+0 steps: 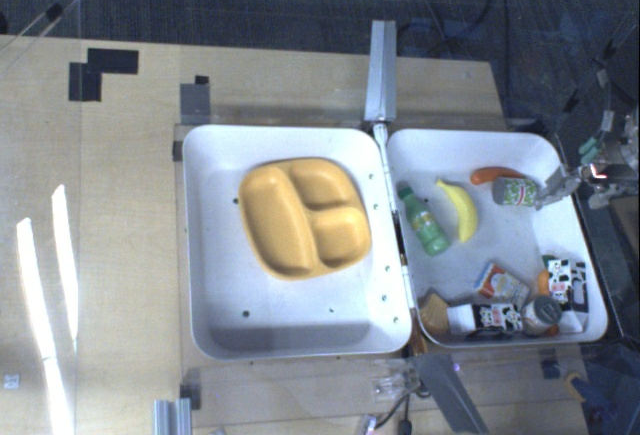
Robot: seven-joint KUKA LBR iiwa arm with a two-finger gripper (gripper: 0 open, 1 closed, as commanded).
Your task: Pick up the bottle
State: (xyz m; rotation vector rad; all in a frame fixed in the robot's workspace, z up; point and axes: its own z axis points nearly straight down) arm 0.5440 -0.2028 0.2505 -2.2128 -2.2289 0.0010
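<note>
In the right bin (500, 143), one green bottle (422, 220) lies on its side just beside the divider wall, cap toward the far edge, with bare white floor around it except for one banana (461, 209) close on its right. One red-and-green can (512, 190) sits near the far right rim, where the gripper (556, 188) reaches in over the edge; whether it is wide or narrow cannot be told. Several small packages (510, 308) crowd the near edge. The left bin (215, 323) holds one yellow divided tray (304, 216), with open floor on all sides.
</note>
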